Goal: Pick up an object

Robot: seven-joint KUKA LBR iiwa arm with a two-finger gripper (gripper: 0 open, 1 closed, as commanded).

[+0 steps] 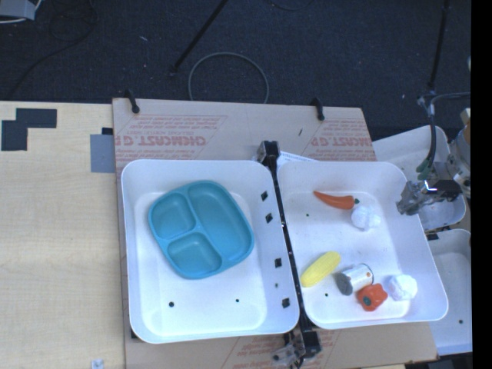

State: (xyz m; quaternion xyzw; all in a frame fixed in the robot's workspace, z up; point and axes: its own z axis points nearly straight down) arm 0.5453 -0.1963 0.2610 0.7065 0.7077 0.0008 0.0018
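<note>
Right now the end effector (415, 197) sits at the outer rim of the right-hand shallow white bin (384, 174), just outside its far corner, and nothing is seen in it; whether it is open or closed cannot be told at this size. Taking the right bin as landmark: inside it, toward its far side, lies a long orange plastic carrot with a green tip (335, 200), and just beside that a small white crumpled ball (365, 218). Nearer the bin's front, a yellow plastic corn cob (320, 268) lies at a slant, close to a small grey-and-silver cylinder (354, 277) on its side. Against that cylinder sits a red-orange plastic pepper (372, 297), touching a second white crumpled lump (400, 287) by the front corner. Across the black hinged divider (278, 237) from this bin, the left white bin (146, 283) carries a turquoise three-compartment plastic plate (201, 227). Judgement: all pickable items sit loose and scattered in the right bin, so the arm is parked at its edge, clear of the camera's view of them. The carrot and first white ball lie nearest; no descent begun yet.
</note>
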